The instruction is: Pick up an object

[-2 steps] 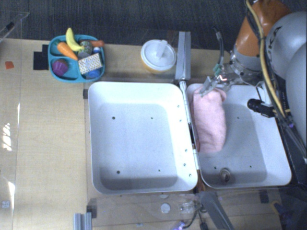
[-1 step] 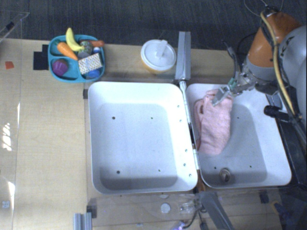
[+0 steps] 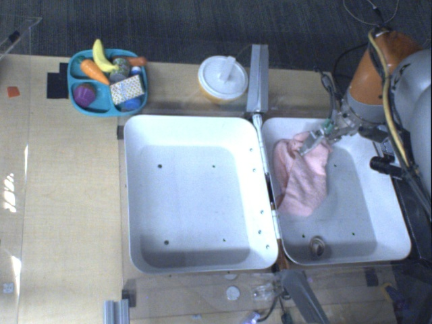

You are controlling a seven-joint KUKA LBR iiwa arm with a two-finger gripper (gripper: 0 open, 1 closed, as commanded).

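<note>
A crumpled pink cloth (image 3: pixel 302 177) lies in the right bin (image 3: pixel 378 245), along its left side. My gripper (image 3: pixel 314 142) reaches in from the upper right and sits on the cloth's top right corner, touching or just over the fabric. The cloth bunches up toward the gripper tip. A small round grey object (image 3: pixel 317 248) rests near the front edge of the same bin.
The left bin (image 3: pixel 196 248) stands beside it, past a raised divider (image 3: pixel 268 181). Behind the bins are a white-lidded yellow cup (image 3: pixel 223 78) and a blue tray (image 3: pixel 74 105) of toy food. Cables and the arm's orange band (image 3: pixel 374 73) crowd the right edge.
</note>
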